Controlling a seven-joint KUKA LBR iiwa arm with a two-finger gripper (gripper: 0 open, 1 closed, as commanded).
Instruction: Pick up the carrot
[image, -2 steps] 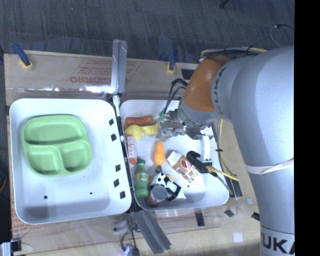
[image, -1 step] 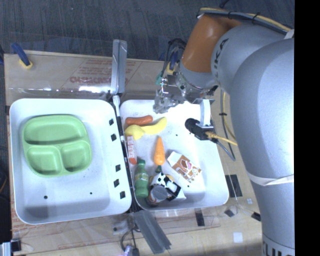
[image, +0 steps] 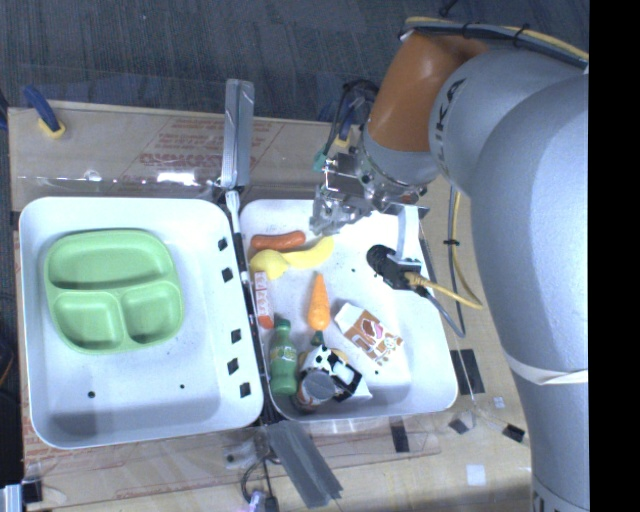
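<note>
The orange carrot (image: 318, 300) lies in the middle of the right bin (image: 440, 385), its thin tip pointing toward the back. My gripper (image: 327, 217) hangs over the back of that bin, just above the right end of a yellow banana (image: 292, 260) and beside a reddish sausage (image: 277, 241). It stands apart from the carrot, roughly a carrot's length behind it. Nothing shows in its grasp.
Around the carrot lie a green bottle (image: 283, 356), a printed white packet (image: 368, 335), a can (image: 316, 387) by a black-and-white item (image: 340, 366), and a red stick (image: 263, 300) along the left wall. The left bin (image: 205, 400) holds a green divided plate (image: 112, 290).
</note>
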